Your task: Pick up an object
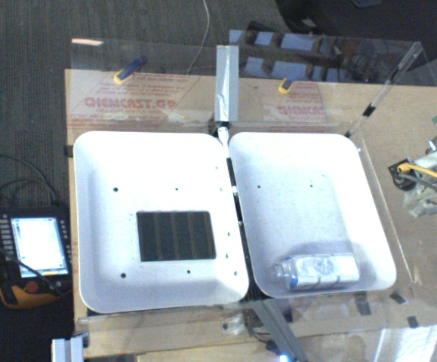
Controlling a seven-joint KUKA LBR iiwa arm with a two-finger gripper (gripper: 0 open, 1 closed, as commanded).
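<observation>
A flat black ribbed rectangular pad lies in the left white bin, a little below its middle. A crumpled clear plastic bottle with a blue-and-white label lies on its side against the near wall of the right white bin. My gripper sits at the far right edge of the camera view, outside the right bin and well away from both objects. It is largely cut off by the frame edge.
A clear plastic shield stands behind and to the right of the bins. A grey post rises behind the seam between them. A handheld control pendant with a lit screen lies on the floor to the left.
</observation>
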